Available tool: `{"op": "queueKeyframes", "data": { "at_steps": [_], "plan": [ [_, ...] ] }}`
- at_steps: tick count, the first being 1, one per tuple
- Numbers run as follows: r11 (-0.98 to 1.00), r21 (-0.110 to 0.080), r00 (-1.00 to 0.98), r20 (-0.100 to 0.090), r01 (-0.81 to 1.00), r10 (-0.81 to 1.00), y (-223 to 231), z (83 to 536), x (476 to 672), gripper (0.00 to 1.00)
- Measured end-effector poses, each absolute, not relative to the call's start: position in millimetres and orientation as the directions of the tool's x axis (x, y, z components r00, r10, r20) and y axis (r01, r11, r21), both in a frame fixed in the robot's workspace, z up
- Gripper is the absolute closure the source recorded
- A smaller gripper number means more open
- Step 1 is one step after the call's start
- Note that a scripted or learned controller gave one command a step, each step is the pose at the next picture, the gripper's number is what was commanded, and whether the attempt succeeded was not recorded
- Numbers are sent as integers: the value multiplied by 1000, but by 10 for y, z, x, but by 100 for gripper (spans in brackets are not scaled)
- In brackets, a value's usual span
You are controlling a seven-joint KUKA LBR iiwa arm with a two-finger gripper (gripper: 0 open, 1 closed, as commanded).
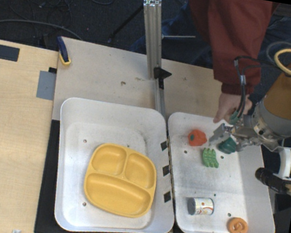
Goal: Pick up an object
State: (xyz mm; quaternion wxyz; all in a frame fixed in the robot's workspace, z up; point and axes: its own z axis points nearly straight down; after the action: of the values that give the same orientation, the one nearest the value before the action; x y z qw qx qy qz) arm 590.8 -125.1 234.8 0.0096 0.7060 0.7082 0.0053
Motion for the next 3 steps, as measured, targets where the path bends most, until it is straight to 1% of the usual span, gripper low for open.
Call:
{"op": "queueKeyframes", "data": {
  "at_steps": [1, 2, 3],
  "plan": [
    [0, -8, 0, 1, 1000, 1000, -1253, 1775, 5803, 0],
    [-1, -10, 1, 2, 1000, 1000, -1272, 1151, 5719, 0],
    [0, 0, 0, 1, 1000, 1000, -1275, 923, 5739, 0]
  ]
}}
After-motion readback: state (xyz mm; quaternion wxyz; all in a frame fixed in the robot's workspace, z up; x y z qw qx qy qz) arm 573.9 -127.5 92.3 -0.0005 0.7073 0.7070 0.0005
